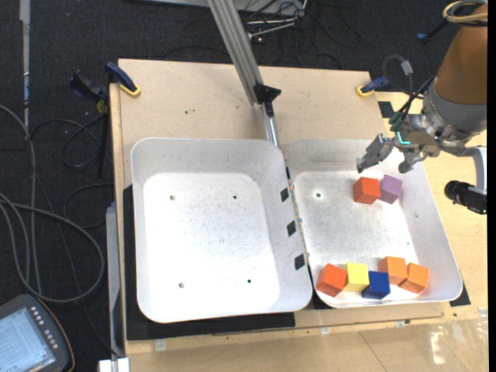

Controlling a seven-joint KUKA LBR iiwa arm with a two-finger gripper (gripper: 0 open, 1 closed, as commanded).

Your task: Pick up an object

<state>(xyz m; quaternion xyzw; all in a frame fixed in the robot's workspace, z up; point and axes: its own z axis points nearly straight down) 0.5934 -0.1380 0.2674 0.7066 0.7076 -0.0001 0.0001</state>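
Orange cube [367, 190] lies just below the open pincer [390, 156].

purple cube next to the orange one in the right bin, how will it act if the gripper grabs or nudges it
The purple cube looks solid with flat faces, so it will probably slide, not roll. It touches the orange cube, so a push would likely move both. The open gripper should hold its flat sides firmly.

Dark carpeted floor [62, 22] with black cables [46, 177] trailing across it | pale wooden bench top [201, 103] with yellow-tipped clamps [124, 80] at its far corners | slanted metal pole [232, 33] rising from the bench | screen device [27, 339] at lower left | even overhead light
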